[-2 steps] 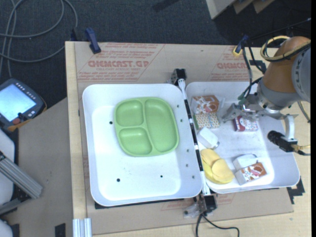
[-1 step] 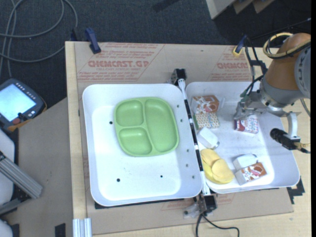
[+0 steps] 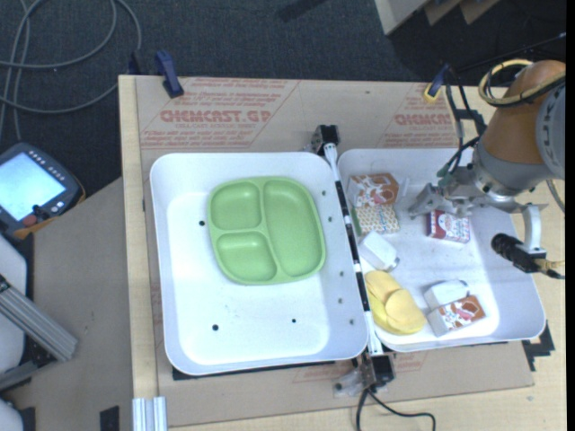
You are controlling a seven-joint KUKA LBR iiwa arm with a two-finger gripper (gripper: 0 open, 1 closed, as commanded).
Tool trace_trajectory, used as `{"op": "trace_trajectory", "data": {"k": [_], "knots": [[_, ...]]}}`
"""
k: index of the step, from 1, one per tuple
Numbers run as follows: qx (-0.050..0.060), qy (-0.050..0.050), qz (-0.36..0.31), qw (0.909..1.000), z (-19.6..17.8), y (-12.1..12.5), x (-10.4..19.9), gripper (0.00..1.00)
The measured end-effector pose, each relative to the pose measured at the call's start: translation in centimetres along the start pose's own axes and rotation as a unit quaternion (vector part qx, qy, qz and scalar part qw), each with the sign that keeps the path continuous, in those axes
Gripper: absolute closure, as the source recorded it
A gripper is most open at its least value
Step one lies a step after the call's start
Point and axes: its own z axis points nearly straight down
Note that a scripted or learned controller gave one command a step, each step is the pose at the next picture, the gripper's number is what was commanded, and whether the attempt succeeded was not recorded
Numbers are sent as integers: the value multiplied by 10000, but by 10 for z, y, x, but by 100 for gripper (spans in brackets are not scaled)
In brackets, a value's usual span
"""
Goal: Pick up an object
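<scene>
My gripper hangs over the back of the right bin, just above a small red and white packet. Whether it touches the packet is not visible. A patterned snack packet lies at the bin's back left. In front of that packet rests a small white object. A yellow lumpy item sits at the front left, and a white and red carton lies beside it at the front.
The left bin holds a green divided plate. The grey arm with its orange band comes in from the right above the right bin's back edge. A black part sticks out at the bin's right side.
</scene>
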Motion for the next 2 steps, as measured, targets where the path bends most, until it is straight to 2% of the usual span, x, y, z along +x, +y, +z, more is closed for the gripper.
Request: {"op": "trace_trajectory", "data": {"k": [1, 2], "knots": [[-12, -2, -1, 10000, -10, 1, 0, 100], [-11, -1, 1, 10000, -10, 1, 0, 0]]}}
